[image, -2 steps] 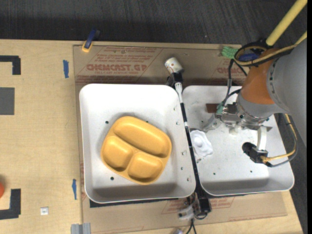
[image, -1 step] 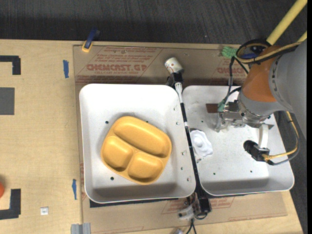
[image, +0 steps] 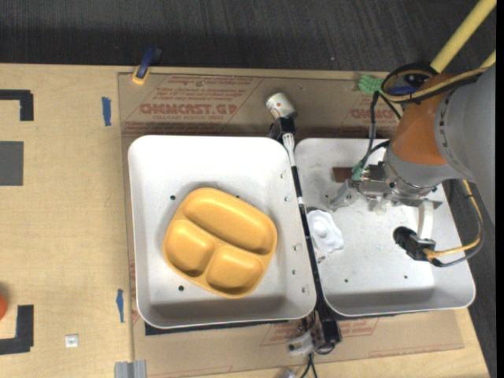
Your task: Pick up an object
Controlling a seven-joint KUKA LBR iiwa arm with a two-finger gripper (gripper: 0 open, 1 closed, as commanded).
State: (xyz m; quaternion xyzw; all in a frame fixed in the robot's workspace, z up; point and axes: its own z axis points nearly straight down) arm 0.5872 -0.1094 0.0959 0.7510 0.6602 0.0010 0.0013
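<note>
A yellow three-compartment plate lies upside-up in the middle of the left bin. A small white crumpled object rests in the right bin, close to its left wall. My gripper hangs low over the back half of the right bin, up and to the right of the white object and apart from it. A small dark brown piece shows just left of the gripper, near the bin's back. I see nothing held in the gripper.
The grey arm with its orange band covers the right bin's back right corner. A black and yellow cable loops over that bin's right side. A white-capped post stands behind the gap between the bins.
</note>
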